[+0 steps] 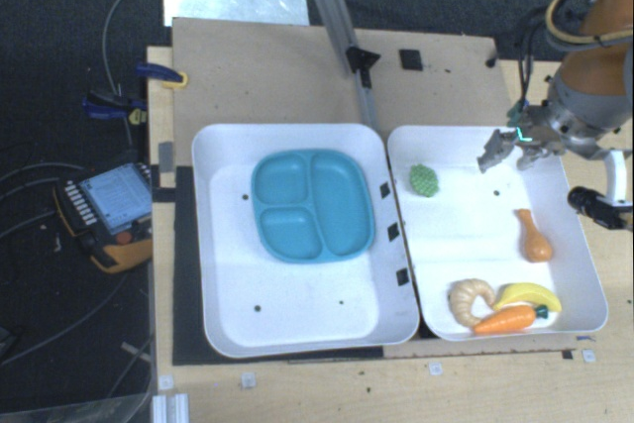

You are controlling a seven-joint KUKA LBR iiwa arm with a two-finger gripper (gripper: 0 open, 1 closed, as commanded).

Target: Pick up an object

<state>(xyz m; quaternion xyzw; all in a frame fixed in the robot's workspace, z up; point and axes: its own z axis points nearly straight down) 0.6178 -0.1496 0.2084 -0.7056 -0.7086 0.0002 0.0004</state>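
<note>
Gripper (510,152) hangs over the right bin (451,243), fingers spread, nothing between them. Taking that bin as landmark, near to far: carrot (505,319), banana (529,295) and a pale croissant-like piece (470,297) huddle at its near edge, touching; orange gourd-shaped toy (533,237) midway along its right side; green knobbly piece (424,180) toward its far left. I'd go for green, closest to the gripper. Risk: small and rounded, it may squirt sideways on closing. No legible writing that I can read
</note>
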